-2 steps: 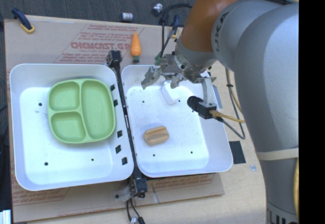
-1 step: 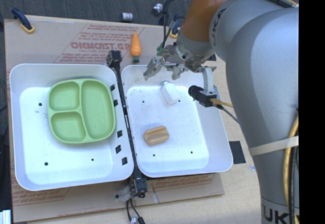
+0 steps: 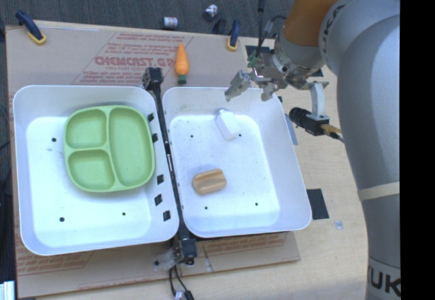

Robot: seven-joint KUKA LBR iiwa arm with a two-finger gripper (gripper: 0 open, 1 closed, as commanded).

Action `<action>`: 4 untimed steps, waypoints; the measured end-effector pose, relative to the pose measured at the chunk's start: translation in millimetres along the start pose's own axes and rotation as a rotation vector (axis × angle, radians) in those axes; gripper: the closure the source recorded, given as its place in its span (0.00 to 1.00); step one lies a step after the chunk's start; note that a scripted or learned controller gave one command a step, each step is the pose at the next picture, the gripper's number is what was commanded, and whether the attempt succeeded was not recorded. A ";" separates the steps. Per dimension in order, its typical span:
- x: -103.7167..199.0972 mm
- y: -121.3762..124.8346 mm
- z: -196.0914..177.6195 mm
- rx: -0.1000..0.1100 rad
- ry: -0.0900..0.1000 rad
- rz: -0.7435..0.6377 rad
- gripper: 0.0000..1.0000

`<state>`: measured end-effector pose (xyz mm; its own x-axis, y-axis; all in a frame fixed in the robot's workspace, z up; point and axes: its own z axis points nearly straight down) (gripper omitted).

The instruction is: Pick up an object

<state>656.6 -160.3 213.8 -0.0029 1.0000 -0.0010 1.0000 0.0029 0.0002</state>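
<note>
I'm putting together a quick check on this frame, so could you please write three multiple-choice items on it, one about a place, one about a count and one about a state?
1. Where does the green divided plate lie?
A. In the left bin
B. In the right bin
C. On the cardboard behind the bins

2. How many loose objects lie in the right bin?
A. One
B. Two
C. Four

3. Where is the gripper?
A. Pressed on the brown bread-like piece
B. Inside the left bin
C. Above the right bin's far edge, holding nothing

Answers: 1 A, the plate rests in the left bin. 2 B, a white object and a brown bread-like piece. 3 C, nothing sits between its fingers, and both objects lie on the bin floor.
</note>
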 end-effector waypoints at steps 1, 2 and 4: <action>-23.2 -0.7 54.9 0.005 0.001 -0.002 0.00; -42.6 0.6 -13.8 -0.001 0.000 -0.002 0.00; -50.6 -0.3 6.2 -0.001 0.001 -0.002 0.00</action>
<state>656.4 -210.9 207.7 -0.0049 1.0000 -0.0002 1.0000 0.0049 0.0010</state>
